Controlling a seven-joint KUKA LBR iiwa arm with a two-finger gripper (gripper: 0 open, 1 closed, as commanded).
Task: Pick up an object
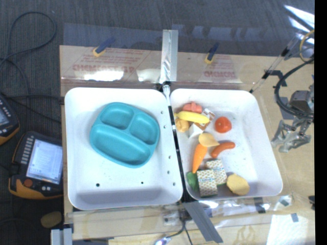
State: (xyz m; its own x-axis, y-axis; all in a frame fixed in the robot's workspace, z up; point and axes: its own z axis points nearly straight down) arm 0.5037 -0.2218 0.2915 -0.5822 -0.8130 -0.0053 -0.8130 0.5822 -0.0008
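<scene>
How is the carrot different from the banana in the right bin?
The carrot is orange and tapered, and it lies nearly lengthwise down the bin. The banana is yellow and curved, and it lies crosswise, nearer the far wall. Both are small toy foods in the right bin, close to its left wall.

Floor [102,4]: dark grey carpet, ribbed weave, covering the top and left of the view. Black cable [23,40]: looped loosely on the carpet at upper left. Tabletop [122,68]: light brown board, glare along its near edge. Metal bar [169,55]: upright at the board's centre. Handheld screen unit [36,165]: orange-and-black casing, lying on the floor at left.
</scene>
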